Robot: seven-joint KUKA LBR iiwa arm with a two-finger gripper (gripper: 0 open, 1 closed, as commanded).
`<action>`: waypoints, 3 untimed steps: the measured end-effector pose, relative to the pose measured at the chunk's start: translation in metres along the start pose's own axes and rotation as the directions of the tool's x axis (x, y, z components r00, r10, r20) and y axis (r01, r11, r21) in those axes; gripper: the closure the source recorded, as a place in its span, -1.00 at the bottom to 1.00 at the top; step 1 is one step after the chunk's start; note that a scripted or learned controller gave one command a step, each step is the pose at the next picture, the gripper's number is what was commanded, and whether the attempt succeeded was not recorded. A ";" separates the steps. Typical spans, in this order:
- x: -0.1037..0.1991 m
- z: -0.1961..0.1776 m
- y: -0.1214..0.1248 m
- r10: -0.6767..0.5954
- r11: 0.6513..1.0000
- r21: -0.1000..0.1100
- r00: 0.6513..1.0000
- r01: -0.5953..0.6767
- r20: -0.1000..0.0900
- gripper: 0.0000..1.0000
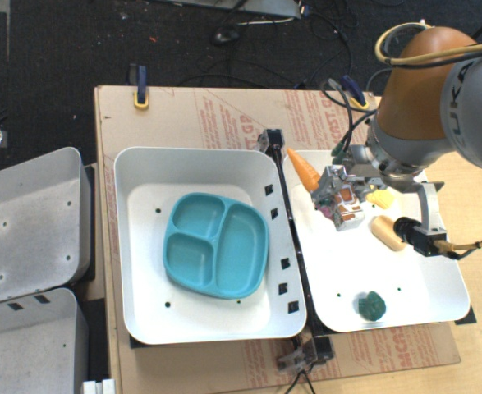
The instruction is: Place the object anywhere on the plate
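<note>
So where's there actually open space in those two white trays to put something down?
The left tray has a bare white margin all around the blue plate, and the plate's three sections are bare too. In the right tray, the near half is open, save a small green lump. Its far end is crowded: carrot, gripper, tan piece.

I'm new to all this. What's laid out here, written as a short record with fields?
Left bin: holds a turquoise divided plate, with nothing on it
Right bin: holds the loose objects
Objects: orange carrot by the top left corner, yellow piece, tan bread roll, green ball near the front edge
Arm: reaches in from the right
Gripper: low over the right bin, beside the carrot
Task state: no object on the plate yet
</note>
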State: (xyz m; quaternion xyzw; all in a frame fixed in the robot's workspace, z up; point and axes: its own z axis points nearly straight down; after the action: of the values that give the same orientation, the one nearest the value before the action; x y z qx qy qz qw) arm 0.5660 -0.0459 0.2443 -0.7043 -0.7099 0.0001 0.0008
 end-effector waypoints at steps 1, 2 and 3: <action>0.059 0.011 0.008 0.000 1.000 0.001 1.000 0.000 0.000 1.00; 0.108 0.022 0.022 0.000 1.000 -0.001 1.000 0.000 0.000 1.00; 0.157 0.009 0.041 0.000 1.000 -0.004 1.000 0.000 -0.001 1.00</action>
State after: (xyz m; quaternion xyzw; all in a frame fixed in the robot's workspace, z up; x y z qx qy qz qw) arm 0.6057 0.1113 0.2353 -0.7042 -0.7100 -0.0017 -0.0005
